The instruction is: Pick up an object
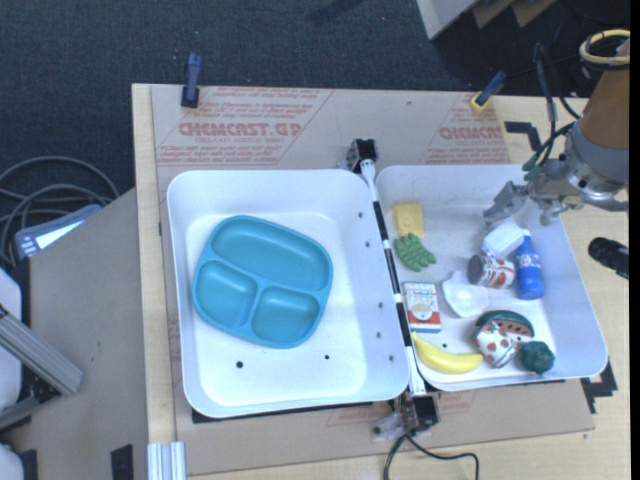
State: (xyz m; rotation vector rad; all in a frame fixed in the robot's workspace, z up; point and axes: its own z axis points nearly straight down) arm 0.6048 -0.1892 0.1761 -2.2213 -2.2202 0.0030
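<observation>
Camera view: I see gripper (527,200) above right bin (590,313), upper right; can't tell its state. Blue bottle (527,271) just below; smooth, cylindrical, white label.

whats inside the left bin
The left bin holds one blue divided tray, its three compartments bare. Whatever might lie under the tray is covered.

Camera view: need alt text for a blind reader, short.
The gripper hovers over the right bin, above a blue bottle among small toys including a banana and watermelon slice. The left bin holds a blue divided plate.
</observation>
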